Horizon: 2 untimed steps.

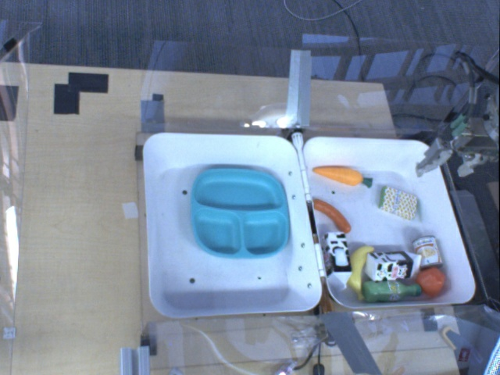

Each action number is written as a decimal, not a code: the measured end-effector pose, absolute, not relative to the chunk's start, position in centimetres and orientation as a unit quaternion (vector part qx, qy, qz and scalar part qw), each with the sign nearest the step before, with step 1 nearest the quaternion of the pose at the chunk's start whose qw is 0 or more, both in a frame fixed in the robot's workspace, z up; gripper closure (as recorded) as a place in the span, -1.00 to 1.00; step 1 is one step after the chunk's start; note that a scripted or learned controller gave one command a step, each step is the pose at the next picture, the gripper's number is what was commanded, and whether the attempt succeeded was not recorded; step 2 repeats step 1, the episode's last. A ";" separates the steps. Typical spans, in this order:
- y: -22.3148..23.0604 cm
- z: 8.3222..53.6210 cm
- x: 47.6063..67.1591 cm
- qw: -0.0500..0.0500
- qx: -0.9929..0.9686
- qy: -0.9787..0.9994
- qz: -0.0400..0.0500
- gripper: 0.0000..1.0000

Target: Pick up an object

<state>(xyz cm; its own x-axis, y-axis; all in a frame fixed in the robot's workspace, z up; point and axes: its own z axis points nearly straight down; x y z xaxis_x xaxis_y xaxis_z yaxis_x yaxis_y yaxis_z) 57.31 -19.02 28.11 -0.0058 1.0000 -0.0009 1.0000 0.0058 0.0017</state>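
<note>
Objects: a carrot (341, 176), a sausage (332, 215), a patterned packet (398, 202), a small can (426, 250), a tomato (432, 281), a banana (360, 266), a green bottle (389, 291) and two cow-print cartons (388, 266) are seen in the right bin (457, 233); most are crowded at its near edge.
Left bin (160, 209): a blue divided tray (238, 211) is held.
Step in hand: approach is judged; nothing is grasped.
Next move: one object must be chosen and the gripper brought down over it; the carrot and packet lie apart from the rest.
Gripper (447, 148): it is poised at the right bin's far right corner; whether it is open cannot be told.
</note>
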 end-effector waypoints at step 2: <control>-13.6 18.3 57.7 0.000 0.661 0.750 0.000 -1.00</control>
